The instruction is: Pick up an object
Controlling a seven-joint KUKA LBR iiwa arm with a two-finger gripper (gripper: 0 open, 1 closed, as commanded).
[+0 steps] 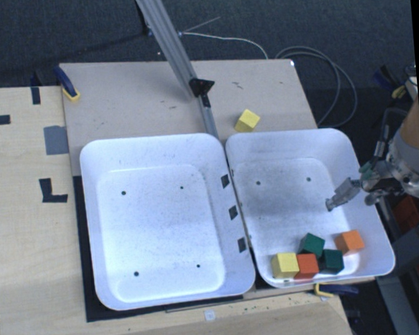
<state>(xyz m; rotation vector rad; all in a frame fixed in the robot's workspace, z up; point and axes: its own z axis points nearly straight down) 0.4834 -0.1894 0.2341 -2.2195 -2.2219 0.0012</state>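
Observation:
Several small blocks lie clustered in the near corner of the right bin (339, 144): a yellow one (284, 264), a red one (307, 265), a green one (312, 244), a dark teal one (332, 260) and an orange one (349, 241). My gripper (352, 199) hangs over the bin's right side, above and just beyond the orange block. It is open with nothing between its fingers. One grey finger (339, 196) points left and down towards the bin floor.
The left bin (96, 209) stands beside the right one. A lone yellow block (247, 120) rests on the bench behind the bins. A slanted metal rail (173, 46) rises from the bench at the back, and cables loop at the back right.

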